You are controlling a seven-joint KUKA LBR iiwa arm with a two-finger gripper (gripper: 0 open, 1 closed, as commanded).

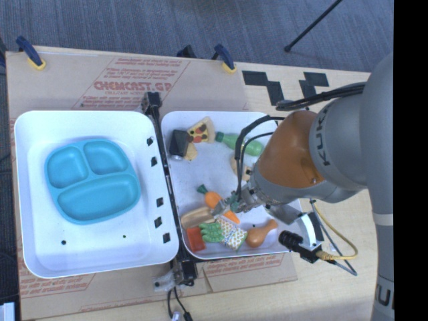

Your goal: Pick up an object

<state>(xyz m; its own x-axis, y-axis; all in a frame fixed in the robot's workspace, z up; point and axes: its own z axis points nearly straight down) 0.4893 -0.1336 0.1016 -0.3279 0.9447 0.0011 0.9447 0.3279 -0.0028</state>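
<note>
Robotics lab: KUKA arm point(334, 146), clamped cardboard-covered bench point(127, 79), white bins point(27, 179), tripod leg point(324, 15), carpet.

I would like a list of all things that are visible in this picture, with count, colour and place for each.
bins: 2, white, side by side on the bench
tray: 1, blue, three compartments, in the left bin
black block: 1, black, right bin, far left corner
green bottle: 1, green, right bin, far side
carrot: 1, orange with green top, right bin, middle
bread roll: 1, tan, right bin, near side
drumstick: 1, brown, right bin, near edge
clamps: 2, blue and yellow, far edge of the cardboard
arm: 1, grey with orange band, over the right bin
gripper: 1, dark, low among the toys
</note>
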